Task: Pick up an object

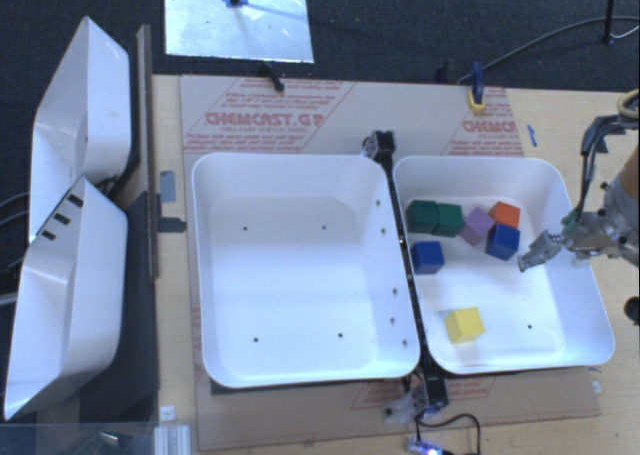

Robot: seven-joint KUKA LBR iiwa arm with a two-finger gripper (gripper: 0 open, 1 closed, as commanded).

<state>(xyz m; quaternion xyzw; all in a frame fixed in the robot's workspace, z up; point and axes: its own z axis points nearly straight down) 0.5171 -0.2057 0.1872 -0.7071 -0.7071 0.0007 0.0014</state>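
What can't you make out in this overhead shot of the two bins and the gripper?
- Gripper, camera view: small and blurred, so open or shut is unclear.
- Arm: cut off by the right edge.
- Two green blocks: touching, so the seam between them is hard to see.
- Orange block: partly hidden behind the blue block.

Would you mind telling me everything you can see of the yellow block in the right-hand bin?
The small yellow cube-shaped block looks solid and matt, its material not clear from this view. It rests flat on the floor of the right-hand shallow white bin, in the part nearest the camera, turned slightly askew to the bin walls, with its lighter top face and a darker side face showing. It lies alone: nothing touches it except the bin floor. The other coloured blocks sit grouped farther back, and the gripper is apart from it, up and to the right.
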